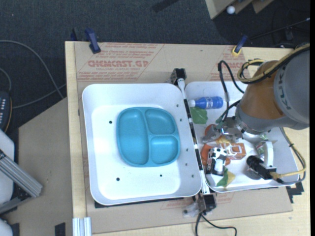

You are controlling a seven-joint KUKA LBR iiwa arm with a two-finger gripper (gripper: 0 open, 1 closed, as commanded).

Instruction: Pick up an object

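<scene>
A: What sits in the left bin (98, 146)?

B: A light blue divided plate (147, 135) with three compartments, lying flat near the middle of the bin.

A: And the right bin (288, 173)?

B: It is crowded. A clear bottle with a blue label (206, 103) lies on its side near the far wall. Just beside it is a green piece (199, 115). Lower down lies a heap of small objects (221, 154), orange, white and black, with a green bit at the near edge.

A: Where is the arm (275, 100)?

B: Over the right bin, its wrist low above the heap. The gripper (231, 132) is down among the objects; I cannot tell how it is set or whether it holds anything.
</scene>
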